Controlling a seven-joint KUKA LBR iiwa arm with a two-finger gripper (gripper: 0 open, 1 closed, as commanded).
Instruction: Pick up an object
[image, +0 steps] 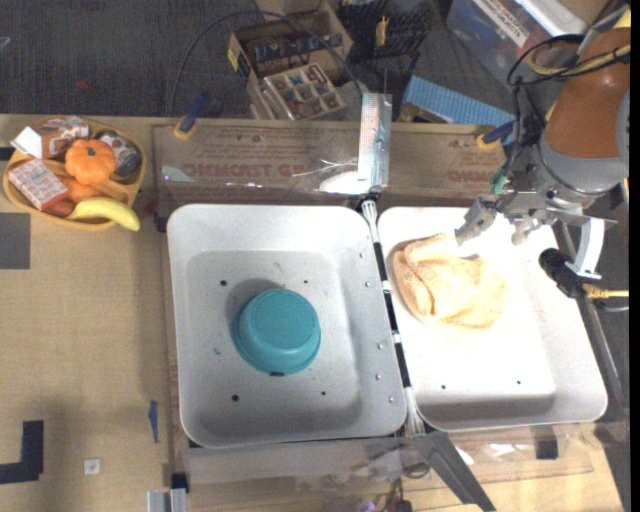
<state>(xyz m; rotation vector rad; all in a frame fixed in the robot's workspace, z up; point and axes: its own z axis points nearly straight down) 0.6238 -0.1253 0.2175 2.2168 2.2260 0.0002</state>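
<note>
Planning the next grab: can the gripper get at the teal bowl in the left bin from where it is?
Probably yes. The teal bowl sits alone in the left bin, open from above; the gripper hangs over the right bin.

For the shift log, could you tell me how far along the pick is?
Done: the gripper has reached the right bin, just above the tan cloth-like item. In hand: nothing visibly lifted. Left: grasping and raising something; the teal bowl sits in the left bin.

Worktop (80, 330): tan surface, two white bins side by side.
Left bin (190, 300) and right bin (520, 390) touching at centre; basket (20, 190) of toy food at far-left corner; clear panel (250, 165) behind bins.
</note>
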